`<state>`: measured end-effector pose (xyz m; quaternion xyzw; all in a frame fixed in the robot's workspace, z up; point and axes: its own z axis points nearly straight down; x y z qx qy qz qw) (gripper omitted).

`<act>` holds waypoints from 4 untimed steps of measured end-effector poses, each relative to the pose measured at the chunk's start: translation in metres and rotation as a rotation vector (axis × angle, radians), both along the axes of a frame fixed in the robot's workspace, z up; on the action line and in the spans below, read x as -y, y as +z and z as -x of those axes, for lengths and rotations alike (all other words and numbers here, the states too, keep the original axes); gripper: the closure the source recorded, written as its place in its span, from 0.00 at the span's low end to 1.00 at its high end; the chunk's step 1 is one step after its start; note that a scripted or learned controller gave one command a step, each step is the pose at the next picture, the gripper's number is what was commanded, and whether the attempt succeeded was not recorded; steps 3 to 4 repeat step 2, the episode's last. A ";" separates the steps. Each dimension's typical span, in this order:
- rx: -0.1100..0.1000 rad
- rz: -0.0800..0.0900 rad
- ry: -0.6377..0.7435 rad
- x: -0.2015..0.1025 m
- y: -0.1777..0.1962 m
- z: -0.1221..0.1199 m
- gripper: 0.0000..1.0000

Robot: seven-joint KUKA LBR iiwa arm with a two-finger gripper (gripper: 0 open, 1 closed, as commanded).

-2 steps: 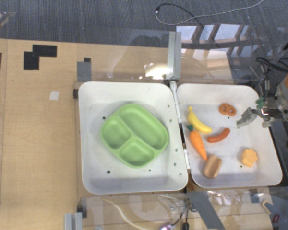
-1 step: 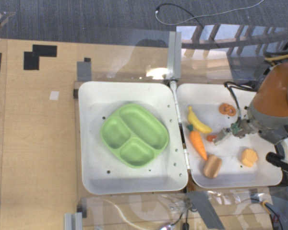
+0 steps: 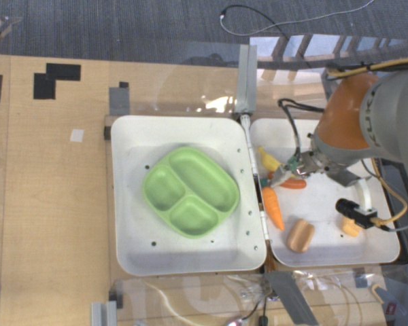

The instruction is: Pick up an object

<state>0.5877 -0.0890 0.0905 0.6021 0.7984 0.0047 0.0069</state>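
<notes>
Wooden bench (image 3: 47, 202), left bin (image 3: 129, 250) with green plate (image 3: 190, 191), right bin (image 3: 326, 246) with carrot (image 3: 273, 208), gripper (image 3: 285, 174) state unclear

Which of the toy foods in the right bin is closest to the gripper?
The small red piece, lying right at the gripper tips. The carrot, yellow piece and tan piece lie farther off.
</notes>
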 end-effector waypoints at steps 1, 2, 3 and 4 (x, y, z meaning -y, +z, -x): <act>0.003 -0.003 0.002 -0.002 0.012 -0.002 1.00; -0.008 0.001 0.088 -0.011 0.097 -0.066 1.00; -0.008 0.001 0.088 -0.011 0.097 -0.066 1.00; -0.008 0.001 0.088 -0.011 0.097 -0.066 1.00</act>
